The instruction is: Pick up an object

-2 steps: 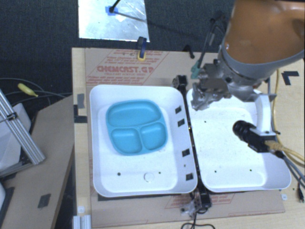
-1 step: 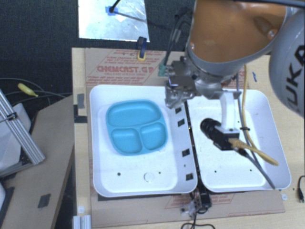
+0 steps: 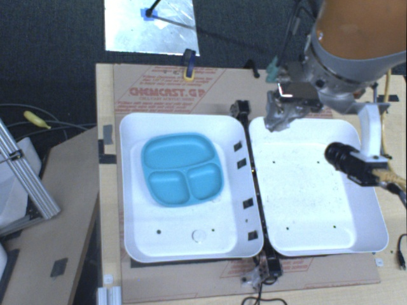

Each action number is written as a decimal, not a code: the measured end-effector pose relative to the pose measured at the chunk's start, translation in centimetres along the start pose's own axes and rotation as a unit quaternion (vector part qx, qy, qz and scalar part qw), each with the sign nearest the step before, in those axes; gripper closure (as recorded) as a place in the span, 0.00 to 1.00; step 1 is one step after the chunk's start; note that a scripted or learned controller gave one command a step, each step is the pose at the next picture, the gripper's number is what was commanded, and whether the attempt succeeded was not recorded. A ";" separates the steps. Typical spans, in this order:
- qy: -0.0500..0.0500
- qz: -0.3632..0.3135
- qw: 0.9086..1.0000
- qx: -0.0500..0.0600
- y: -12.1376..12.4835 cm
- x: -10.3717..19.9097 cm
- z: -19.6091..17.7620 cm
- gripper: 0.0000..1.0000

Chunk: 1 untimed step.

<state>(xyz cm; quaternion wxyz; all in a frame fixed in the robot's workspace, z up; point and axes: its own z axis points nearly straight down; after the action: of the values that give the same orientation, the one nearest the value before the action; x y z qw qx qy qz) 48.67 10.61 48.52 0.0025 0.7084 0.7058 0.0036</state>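
A blue three-compartment plate (image 3: 182, 169) lies flat in the left white bin (image 3: 147, 236), toward its back. My gripper (image 3: 278, 121) hangs over the back left corner of the right white bin (image 3: 321, 234), well apart from the plate. The grey arm with its orange band comes in from the upper right and covers the wrist. I see nothing between the gripper's tips.
A clear round disc (image 3: 199, 236) rests near the front of the left bin. Black clips (image 3: 248, 203) line the seam between the two bins. The bins sit on a cardboard sheet (image 3: 166, 89). A reflective panel (image 3: 151, 16) lies behind the bench.
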 end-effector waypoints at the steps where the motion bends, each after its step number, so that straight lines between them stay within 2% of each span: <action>1: 0.000 -0.005 1.000 0.004 -0.1 4.7 1.5 1.00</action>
<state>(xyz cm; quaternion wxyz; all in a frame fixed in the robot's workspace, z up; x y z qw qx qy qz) 48.62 15.27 47.01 -0.0001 0.7047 0.7095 0.0009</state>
